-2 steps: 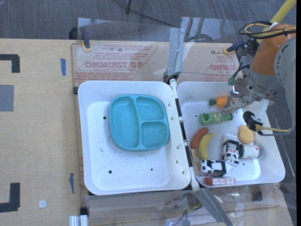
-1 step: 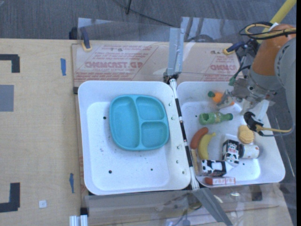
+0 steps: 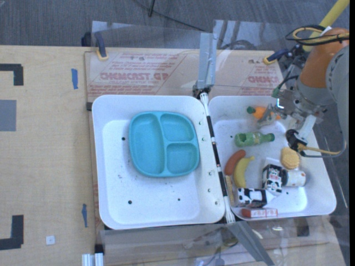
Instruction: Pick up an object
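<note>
Starting at the far left, the pale wooden bench (image 3: 39, 148) carries black corner marks and strips of blue tape, with grey carpet (image 3: 66, 10) beyond its far edge. Moving right, the left bin (image 3: 111, 204) holds one thing, a teal divided plate (image 3: 164, 143), lying flat and slightly toward the far side. Behind both bins lies a sheet of printed cardboard (image 3: 133, 73), and a grey upright post (image 3: 207, 62) stands at the seam between them.

Now the right bin (image 3: 316, 204), where the action is. Along its left side a red sausage (image 3: 235, 160) lies just beside a yellow banana (image 3: 242, 170); far of them rests a green bottle (image 3: 254, 139) on its side. Near the front edge sits a black-and-white cow toy (image 3: 251, 195), with a second cow-patterned piece (image 3: 273, 178) and a white cup (image 3: 295, 177) to its right, and a tan bun-like item (image 3: 289, 158) just above those. A small orange carrot piece (image 3: 258, 113) sits by the far wall.

The gripper (image 3: 280, 108) hangs over the far right of that bin, close to the carrot piece, nothing visibly between its fingers; whether they are spread or closed I cannot tell under the cabling. My read: this is the approach, no pick made yet. Next it needs to settle on one item, line up squarely and descend, avoiding crowded neighbours.
</note>
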You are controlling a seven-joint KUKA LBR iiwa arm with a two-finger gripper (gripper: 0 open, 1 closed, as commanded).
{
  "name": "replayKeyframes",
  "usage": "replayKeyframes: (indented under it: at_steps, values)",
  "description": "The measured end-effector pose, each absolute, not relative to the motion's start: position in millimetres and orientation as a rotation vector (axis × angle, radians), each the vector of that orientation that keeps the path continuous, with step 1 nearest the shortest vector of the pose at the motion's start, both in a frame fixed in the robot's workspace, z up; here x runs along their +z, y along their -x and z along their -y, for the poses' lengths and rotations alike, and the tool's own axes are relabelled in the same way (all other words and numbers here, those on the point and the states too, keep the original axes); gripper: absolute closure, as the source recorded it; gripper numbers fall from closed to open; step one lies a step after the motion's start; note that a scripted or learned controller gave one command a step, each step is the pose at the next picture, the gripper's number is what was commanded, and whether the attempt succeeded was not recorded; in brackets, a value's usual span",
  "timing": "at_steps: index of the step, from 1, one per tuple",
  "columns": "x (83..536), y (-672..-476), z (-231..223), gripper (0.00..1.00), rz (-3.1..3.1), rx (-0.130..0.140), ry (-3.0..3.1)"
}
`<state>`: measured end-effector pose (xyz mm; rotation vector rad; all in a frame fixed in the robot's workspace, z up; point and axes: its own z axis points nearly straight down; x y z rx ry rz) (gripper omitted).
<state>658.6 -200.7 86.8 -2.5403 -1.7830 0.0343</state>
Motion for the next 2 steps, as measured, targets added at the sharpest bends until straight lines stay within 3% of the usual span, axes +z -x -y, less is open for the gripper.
replayKeyframes:
  at_steps: [1,2]
  values:
    - [96.0,-659.3,204.5,1.0,1.786,0.035,2.559]
    - [94.7,-657.7,203.5,0.0,1.782,0.041,2.552]
